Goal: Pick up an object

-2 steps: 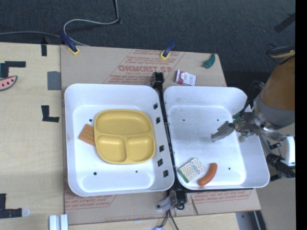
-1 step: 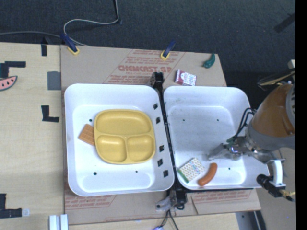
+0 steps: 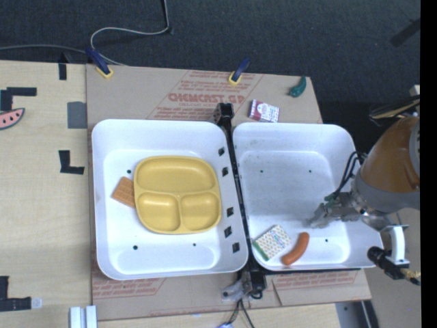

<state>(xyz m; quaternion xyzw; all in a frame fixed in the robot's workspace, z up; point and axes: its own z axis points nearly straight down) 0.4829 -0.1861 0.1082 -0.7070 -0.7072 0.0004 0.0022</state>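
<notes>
The right white bin [image 3: 293, 131] holds an orange-red sausage [image 3: 295, 249] and a small green-and-white packet [image 3: 272, 242], both lying near its front wall. My gripper [image 3: 322, 216] hangs low over the right part of that bin, up and to the right of the sausage and apart from it. The grey arm with its orange band [image 3: 395, 164] reaches in from the right edge. In the left bin [image 3: 116, 132] a yellow divided plate [image 3: 179, 193] lies flat, and a brown cracker [image 3: 123, 192] is tucked against its left edge.
A black joint [image 3: 229, 183] runs between the two bins. Behind them on the cardboard sheet lie a small red-and-white packet [image 3: 263, 111] and a green item [image 3: 298, 86]. Yellow clamps [image 3: 238, 74] hold the sheet's far edge.
</notes>
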